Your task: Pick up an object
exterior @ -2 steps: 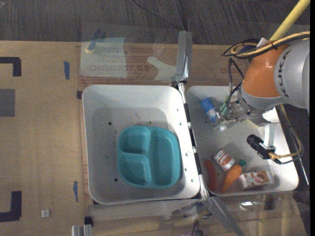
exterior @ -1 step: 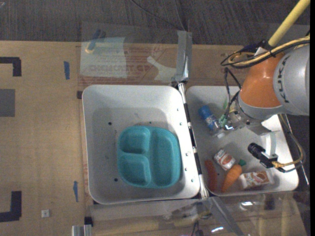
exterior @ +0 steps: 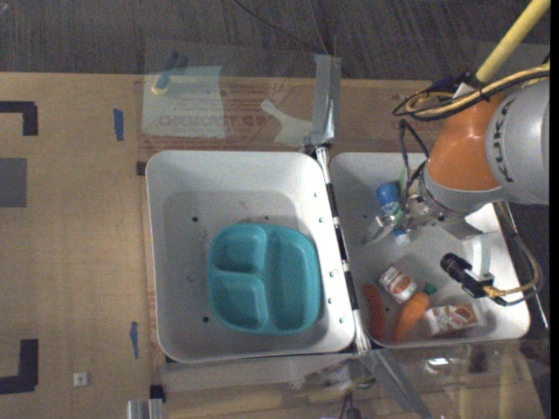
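My gripper [exterior: 394, 223] is low in the upper left part of the right bin [exterior: 349, 177], under the orange-banded wrist. A small bottle with a blue cap [exterior: 387, 195] lies right beside it, at its far side. I cannot tell whether the two touch. Toward the bin's front lie a small red and white can [exterior: 397, 284], an orange carrot [exterior: 410, 315], a dark red sausage-like piece [exterior: 374, 309] and a red and white carton [exterior: 452, 319]. A tiny teal piece [exterior: 430, 289] sits by the carrot's tip.
The left bin [exterior: 175, 182] holds a teal divided plate [exterior: 262, 278]. The arm's grey body covers the right bin's upper right corner. A clear plastic sheet [exterior: 227, 103] is taped to the bench behind the bins.
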`<state>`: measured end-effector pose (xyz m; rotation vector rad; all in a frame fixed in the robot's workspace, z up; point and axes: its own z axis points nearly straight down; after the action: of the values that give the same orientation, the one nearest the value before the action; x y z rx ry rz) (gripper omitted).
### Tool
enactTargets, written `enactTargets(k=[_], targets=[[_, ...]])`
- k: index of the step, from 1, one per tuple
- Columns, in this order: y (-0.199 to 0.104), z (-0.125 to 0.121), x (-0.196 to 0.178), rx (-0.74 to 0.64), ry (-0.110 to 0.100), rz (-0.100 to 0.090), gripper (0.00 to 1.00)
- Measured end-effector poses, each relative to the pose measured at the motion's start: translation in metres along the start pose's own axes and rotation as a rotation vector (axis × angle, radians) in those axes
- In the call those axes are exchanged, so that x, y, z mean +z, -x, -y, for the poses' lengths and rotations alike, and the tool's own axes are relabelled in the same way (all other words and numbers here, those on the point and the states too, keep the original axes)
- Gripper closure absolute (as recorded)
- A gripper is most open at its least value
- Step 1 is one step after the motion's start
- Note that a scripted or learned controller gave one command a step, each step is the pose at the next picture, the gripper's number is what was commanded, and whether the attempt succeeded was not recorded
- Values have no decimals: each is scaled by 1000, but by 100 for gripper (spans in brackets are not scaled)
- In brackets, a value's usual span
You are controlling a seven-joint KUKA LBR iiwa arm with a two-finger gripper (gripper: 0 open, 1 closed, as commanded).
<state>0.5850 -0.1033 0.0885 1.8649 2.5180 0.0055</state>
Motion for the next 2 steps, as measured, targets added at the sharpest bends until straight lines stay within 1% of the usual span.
enactTargets(k=[1,2], targets=[[22,-50,-1,93,-5,-2,0],[22,-50,-1,93,-5,-2,0]])
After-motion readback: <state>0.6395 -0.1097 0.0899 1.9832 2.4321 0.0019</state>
